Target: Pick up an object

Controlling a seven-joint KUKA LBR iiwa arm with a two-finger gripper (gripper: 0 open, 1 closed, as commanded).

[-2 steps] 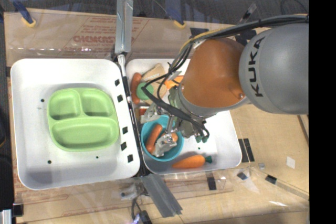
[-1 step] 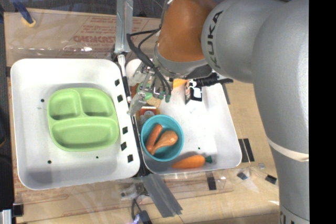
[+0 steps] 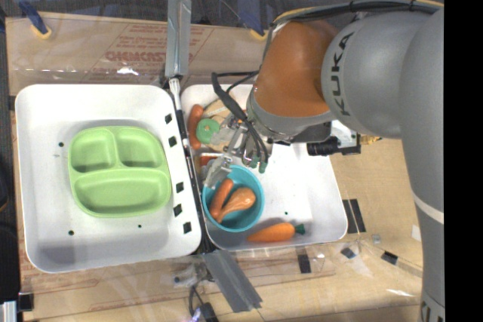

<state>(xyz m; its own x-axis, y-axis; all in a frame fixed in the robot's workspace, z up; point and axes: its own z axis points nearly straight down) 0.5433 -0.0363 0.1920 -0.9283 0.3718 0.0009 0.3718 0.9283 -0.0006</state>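
Two white bins are shown: the left bin (image 3: 38, 162) carries one green divided plate (image 3: 119, 170); the right bin (image 3: 321, 192) carries one teal bowl (image 3: 245, 216) and one loose carrot (image 3: 270, 232). The hand (image 3: 240, 151) is poised above the bowl's rim; its opening cannot be told.

A single fixed camera sits above the bench (image 3: 377, 185), looking down at a slant, moderately close; both bins lie within its frame.
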